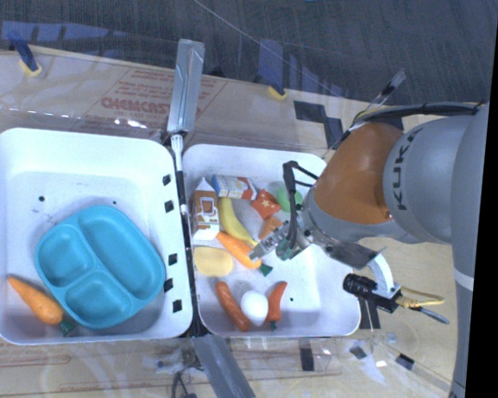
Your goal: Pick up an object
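Observation:
My gripper [268, 247] reaches down into the right bin [335, 310], at the right end of an orange carrot [238, 248]. Around it lie a yellow banana [232, 218], a pale yellow potato [213, 262], a white egg [254, 305], a red chili [276, 298] and an orange sausage-shaped piece [230, 307]. A brown and white carton [204, 215] lies by the bin's left wall. A small white carton [233, 186], a red piece [266, 202] and a green piece [289, 197] sit at the back, partly hidden by the wrist.
The left bin [27, 157] holds a blue divided tray [100, 265] and a carrot [37, 299] at its front left corner. The arm's grey and orange body [363, 182] covers the right bin's back right part.

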`<state>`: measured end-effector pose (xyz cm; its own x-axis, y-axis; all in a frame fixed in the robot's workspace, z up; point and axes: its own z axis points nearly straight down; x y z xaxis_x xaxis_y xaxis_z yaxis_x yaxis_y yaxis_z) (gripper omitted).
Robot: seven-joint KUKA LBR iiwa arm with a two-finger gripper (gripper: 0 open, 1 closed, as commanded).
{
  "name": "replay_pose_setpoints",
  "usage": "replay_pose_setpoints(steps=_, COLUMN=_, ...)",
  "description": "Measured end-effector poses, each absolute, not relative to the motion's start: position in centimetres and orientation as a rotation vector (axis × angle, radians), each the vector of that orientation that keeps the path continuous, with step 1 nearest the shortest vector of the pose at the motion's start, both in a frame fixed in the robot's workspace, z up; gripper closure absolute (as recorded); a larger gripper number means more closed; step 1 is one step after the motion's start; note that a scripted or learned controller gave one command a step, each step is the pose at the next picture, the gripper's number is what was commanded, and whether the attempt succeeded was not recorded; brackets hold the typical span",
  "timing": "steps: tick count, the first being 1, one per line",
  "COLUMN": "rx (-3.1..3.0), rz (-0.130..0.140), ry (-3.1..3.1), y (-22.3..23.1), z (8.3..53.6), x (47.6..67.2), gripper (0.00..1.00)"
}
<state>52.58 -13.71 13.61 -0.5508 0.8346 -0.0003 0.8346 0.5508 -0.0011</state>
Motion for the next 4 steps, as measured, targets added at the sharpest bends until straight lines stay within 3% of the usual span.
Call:
replay_pose_setpoints(steps=1, rx=-1.486, rz=0.000, ry=-2.767, y=-13.6, z=13.6, x=52.6, gripper=0.00)
replay_pose_setpoints(steps=2, rx=-1.252, rz=0.000, ry=-2.879, y=-10.0, z=9.8, x=56.9, gripper=0.00)
replay_pose_setpoints(steps=3, rx=-1.249, rz=0.002, ry=-2.886, y=-10.2, z=10.9, x=57.0, gripper=1.00)
replay_pose_setpoints(steps=4, rx=-1.548, rz=0.000, ry=-2.737, y=-10.5, z=9.5, x=59.1, gripper=1.00)
